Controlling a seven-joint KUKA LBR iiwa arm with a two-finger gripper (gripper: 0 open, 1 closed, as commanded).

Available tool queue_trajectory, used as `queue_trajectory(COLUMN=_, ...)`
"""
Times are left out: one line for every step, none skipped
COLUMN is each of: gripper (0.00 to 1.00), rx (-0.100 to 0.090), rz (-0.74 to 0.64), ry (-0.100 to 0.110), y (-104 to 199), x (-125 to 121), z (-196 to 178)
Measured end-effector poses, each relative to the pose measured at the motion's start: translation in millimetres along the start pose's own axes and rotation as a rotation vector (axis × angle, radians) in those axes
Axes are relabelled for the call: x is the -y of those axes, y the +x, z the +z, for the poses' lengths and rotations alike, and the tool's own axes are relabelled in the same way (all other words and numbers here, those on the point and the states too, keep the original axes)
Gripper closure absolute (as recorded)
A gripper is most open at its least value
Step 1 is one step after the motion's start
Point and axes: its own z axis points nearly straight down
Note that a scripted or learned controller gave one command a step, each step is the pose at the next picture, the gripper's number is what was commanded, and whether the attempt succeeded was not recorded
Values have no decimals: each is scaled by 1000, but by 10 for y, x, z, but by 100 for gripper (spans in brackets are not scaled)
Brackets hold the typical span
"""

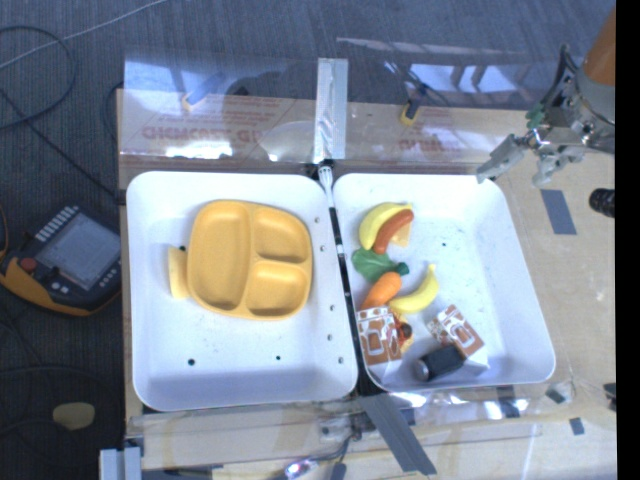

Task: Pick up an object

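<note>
The right bin [520, 268] holds several small things. A yellow and orange fruit [385, 225] lies near its top. Below that are a green piece [377, 264], an orange carrot [381, 289] and a yellow banana [422, 292]. Two patterned packets [378, 334] [456, 330] and a black cylinder [437, 363] lie near the front wall. My gripper [517, 172] hangs open over the bin's far right corner, away from all of them, with nothing between its fingers.
A yellow divided plate [248, 258] fills the middle of the left bin [160, 368], with a pale yellow piece [177, 272] at its left edge. A handheld pendant [68, 258] rests on the floor left of the bench.
</note>
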Motion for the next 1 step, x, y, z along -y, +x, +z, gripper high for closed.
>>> queue_trajectory(gripper=0, rx=4, rz=129, ry=-1, y=4, x=42, z=-1143)
